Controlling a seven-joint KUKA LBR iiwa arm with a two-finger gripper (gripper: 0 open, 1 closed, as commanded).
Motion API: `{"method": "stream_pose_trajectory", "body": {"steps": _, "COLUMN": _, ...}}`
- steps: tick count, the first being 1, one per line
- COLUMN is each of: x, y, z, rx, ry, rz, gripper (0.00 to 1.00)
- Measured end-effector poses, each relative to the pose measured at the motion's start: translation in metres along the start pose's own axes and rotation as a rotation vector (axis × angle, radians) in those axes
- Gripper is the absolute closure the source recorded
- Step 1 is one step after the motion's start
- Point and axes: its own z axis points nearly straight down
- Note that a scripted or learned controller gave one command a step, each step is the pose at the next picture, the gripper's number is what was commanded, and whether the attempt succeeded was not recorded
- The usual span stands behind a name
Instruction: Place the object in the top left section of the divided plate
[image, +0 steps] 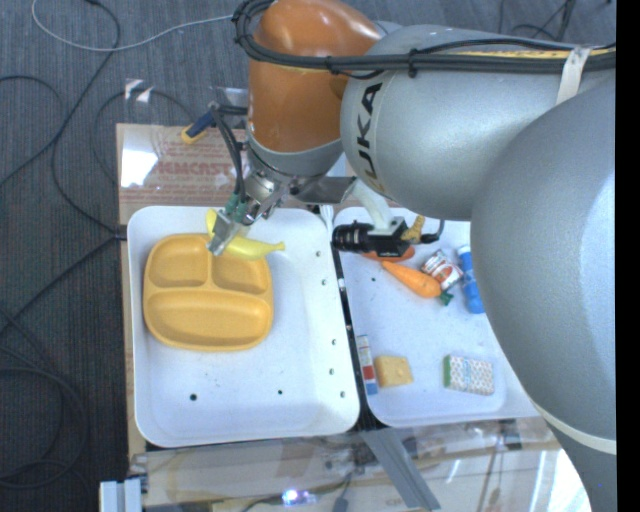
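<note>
Yellow: one banana (250, 247), one plate (208, 293)

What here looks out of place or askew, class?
The banana lies across the back rim of the plate, half over its top right section and half over the left bin, not inside a section. The tool is at its left end. Nothing looks spilled or damaged.

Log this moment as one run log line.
pincer: at yellow banana, hold unclear | banana: by divided plate top edge | right bin: carrot, other items
</note>
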Motion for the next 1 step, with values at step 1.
{"method": "stream_pose_trajectory", "body": {"steps": 1, "x": 0.0009, "y": 0.0008, "z": -0.0086, "rx": 0.0, "ry": 0.001, "rz": -0.001, "gripper": 1.0}}
